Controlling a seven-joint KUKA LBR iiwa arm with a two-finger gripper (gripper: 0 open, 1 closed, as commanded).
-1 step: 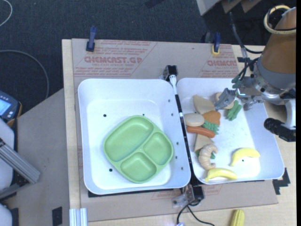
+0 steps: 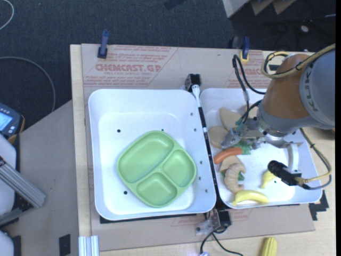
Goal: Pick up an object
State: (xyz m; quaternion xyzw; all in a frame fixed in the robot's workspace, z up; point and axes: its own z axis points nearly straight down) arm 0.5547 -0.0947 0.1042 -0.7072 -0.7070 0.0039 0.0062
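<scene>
Hovering low over the carrot (image 2: 228, 154) in the right bin (image 2: 314, 193), the gripper (image 2: 240, 139) is probably lining up a grab, though honestly can't tell its state.

The hand (image 2: 241, 137) hides its fingers among crowded toy food.
</scene>
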